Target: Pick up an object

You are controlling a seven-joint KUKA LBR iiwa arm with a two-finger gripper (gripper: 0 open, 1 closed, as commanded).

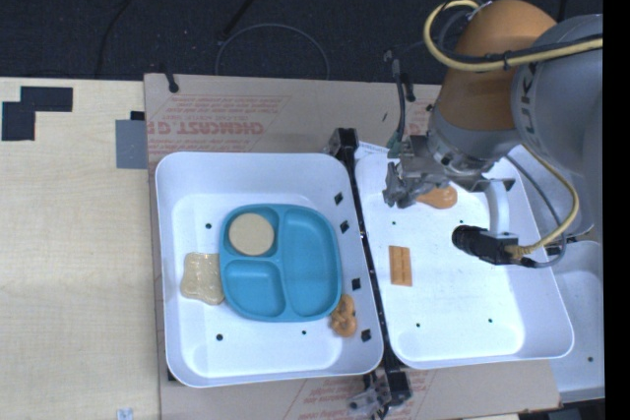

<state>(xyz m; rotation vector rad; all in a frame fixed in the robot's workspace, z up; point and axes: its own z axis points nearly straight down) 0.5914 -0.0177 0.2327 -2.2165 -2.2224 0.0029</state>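
In the right bin (532, 330), upright orange stick (400, 265) lies below the claw (399, 192), grip unclear

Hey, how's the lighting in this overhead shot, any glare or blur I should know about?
Camera view: even, soft light; both white bins read bright without blown-out glare; the floor beyond the bench is very dark; the blue tray is sharp, while the gripper looks slightly soft, with faint shadow beneath it.

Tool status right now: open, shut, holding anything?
Tool: cannot be told from this view; it sits low in the right bin, beside an orange piece.
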